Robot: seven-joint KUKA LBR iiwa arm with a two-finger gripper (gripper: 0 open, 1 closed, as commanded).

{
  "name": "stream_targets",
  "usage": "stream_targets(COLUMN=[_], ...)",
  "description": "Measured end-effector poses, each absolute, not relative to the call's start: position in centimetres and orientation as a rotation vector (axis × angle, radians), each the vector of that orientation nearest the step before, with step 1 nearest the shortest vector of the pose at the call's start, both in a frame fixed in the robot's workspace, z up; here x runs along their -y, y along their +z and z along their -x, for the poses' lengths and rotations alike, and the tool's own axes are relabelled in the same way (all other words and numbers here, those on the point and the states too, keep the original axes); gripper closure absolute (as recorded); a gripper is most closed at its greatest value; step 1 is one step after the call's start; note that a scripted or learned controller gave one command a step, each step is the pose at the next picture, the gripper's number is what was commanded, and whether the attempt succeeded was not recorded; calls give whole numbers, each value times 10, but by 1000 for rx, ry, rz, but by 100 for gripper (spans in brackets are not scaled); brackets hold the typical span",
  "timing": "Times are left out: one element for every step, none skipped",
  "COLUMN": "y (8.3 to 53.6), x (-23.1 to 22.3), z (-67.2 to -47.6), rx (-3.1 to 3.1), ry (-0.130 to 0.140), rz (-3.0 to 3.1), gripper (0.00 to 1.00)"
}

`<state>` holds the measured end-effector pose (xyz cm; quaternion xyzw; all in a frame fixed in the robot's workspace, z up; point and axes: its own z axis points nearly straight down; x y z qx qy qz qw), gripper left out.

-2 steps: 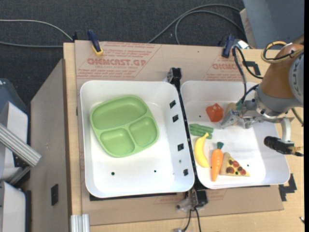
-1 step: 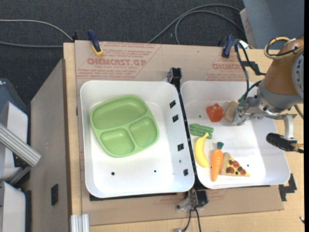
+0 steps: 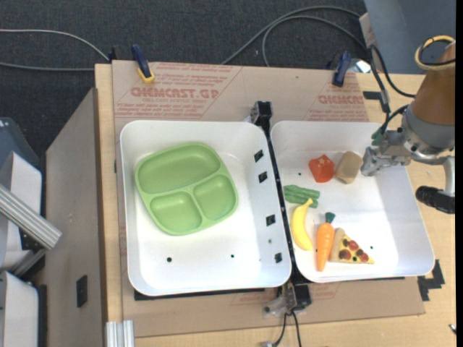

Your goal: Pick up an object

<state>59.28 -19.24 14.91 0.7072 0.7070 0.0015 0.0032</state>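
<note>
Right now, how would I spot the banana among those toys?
Look in the right bin, along its left wall. The banana lies there, below the green beans and left of the carrot. It is the only yellow, curved piece.

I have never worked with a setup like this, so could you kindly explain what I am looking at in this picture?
This is one picture from a fixed camera above a bench, looking down at a slant. The grey and orange machine at the right is a robot arm; its gripper hangs over the right white bin, close beside a tan block. Nothing can be seen held in it. That bin also holds toy food: a red pepper, green beans, a banana, a carrot and a pizza slice. The left white bin holds a green divided plate. The job is to pick up an object.
</note>
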Motion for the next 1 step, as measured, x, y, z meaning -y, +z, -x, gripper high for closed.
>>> stream_targets(y=[197], x=[184], z=[-591], rx=[-2220], ry=[5], rz=[-2215], gripper=[100])
